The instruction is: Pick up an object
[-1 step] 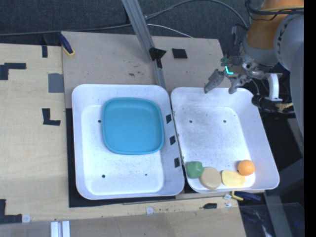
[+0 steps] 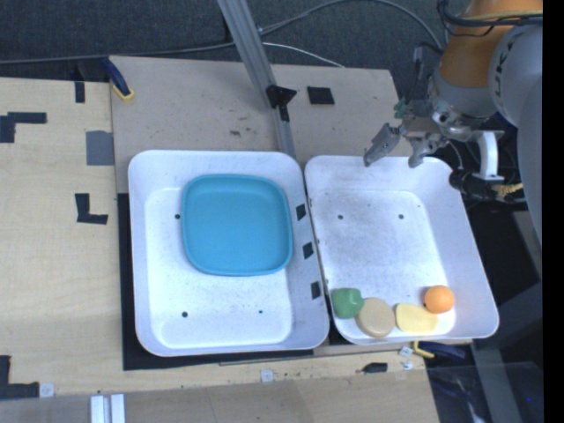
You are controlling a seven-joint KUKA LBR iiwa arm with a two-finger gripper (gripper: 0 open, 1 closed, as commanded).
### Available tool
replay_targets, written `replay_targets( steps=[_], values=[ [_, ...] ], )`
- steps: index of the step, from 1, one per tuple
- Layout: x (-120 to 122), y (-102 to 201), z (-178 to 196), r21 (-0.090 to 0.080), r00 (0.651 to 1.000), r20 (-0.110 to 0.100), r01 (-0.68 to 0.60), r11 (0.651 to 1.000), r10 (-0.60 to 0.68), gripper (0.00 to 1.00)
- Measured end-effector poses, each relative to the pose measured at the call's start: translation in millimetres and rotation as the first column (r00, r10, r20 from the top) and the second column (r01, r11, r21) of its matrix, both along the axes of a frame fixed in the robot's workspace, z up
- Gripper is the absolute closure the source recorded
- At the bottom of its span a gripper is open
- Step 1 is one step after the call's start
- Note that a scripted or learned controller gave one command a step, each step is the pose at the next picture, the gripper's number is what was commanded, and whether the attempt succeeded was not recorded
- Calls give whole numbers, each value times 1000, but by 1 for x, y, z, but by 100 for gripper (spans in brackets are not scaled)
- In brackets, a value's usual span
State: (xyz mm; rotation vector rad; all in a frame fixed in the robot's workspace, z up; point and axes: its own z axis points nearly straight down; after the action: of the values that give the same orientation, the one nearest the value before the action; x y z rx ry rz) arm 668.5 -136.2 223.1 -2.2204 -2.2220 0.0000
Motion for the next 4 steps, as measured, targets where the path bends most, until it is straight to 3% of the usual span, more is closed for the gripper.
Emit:
replay_targets(
  steps=[3,4],
  values=[
    [-18,3,-136,-1,1000,-2,0,1000,0,0],
    [-17,3,-124,-1,1000,1,0,1000,0,100]
  ],
)
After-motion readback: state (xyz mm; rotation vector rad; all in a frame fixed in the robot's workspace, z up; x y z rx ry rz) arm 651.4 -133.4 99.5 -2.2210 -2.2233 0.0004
